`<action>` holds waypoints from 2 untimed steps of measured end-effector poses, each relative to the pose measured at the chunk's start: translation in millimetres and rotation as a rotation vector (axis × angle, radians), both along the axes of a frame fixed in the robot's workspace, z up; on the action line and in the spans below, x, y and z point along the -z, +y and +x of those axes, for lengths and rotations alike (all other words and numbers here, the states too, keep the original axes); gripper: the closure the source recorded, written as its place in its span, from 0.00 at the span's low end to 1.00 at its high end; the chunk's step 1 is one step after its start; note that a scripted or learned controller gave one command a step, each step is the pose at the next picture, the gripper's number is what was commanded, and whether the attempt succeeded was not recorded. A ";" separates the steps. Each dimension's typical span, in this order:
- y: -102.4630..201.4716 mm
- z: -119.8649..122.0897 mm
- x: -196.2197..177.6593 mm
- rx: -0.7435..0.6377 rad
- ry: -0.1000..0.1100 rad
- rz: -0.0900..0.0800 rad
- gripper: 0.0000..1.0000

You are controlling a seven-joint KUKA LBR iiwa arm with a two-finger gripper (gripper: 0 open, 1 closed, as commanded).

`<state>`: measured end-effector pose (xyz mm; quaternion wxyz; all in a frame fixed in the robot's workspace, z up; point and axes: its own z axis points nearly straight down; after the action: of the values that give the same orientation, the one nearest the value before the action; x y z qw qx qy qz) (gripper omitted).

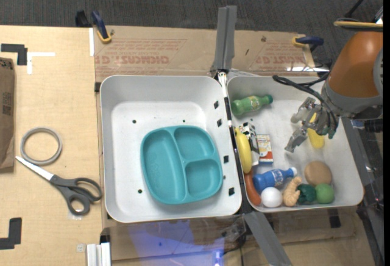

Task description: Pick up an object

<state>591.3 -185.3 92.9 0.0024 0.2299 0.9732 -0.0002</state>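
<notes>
The gripper hangs over the right bin, metal fingers spread, nothing between them; a yellow object lies just right of it. Nearer sit a round brown ball, a green toy, a white egg shape and a blue bottle. A green bottle lies far left, a banana along the left wall. The left bin holds a teal sectioned plate.

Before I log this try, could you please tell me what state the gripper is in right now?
Gripper: open, holding nothing, hanging over the right bin beside a yellow object.
</notes>
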 end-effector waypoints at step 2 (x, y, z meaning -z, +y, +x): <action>3.4 -2.6 -180.8 0.017 0.002 0.001 1.00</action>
<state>588.7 -182.0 273.7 0.0014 0.2383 0.9712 -0.0001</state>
